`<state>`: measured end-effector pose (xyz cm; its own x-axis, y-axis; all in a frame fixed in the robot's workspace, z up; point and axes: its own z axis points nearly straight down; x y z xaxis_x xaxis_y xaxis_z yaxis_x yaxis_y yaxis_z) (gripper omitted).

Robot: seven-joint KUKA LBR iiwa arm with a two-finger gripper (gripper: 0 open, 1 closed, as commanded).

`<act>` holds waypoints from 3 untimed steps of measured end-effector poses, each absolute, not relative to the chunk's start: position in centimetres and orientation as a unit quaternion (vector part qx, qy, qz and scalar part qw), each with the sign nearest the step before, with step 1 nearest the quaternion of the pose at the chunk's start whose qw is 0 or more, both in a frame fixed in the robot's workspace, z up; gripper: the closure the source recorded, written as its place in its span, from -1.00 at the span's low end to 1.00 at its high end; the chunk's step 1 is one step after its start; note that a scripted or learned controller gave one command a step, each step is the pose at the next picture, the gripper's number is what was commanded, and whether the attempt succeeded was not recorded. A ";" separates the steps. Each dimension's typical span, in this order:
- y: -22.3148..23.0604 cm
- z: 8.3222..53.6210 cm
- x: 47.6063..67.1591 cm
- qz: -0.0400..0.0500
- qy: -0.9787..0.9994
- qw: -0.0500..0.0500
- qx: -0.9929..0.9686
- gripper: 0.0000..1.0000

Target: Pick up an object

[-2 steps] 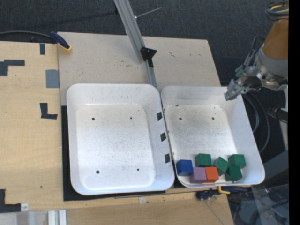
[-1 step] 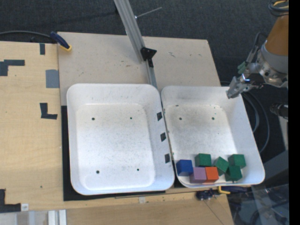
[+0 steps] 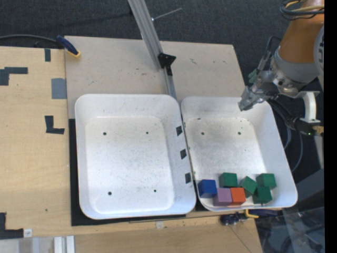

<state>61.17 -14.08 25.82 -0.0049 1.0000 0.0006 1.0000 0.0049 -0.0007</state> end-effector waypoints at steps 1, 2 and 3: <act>-8.1 26.3 61.6 0.000 -0.710 0.001 -0.704 1.00; -2.2 24.7 62.1 0.000 -0.710 0.002 -0.705 1.00; 2.4 24.7 62.2 0.000 -0.709 0.001 -0.705 1.00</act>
<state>62.21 2.44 24.75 -0.0063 1.0000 0.0014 1.0000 0.0063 -0.0015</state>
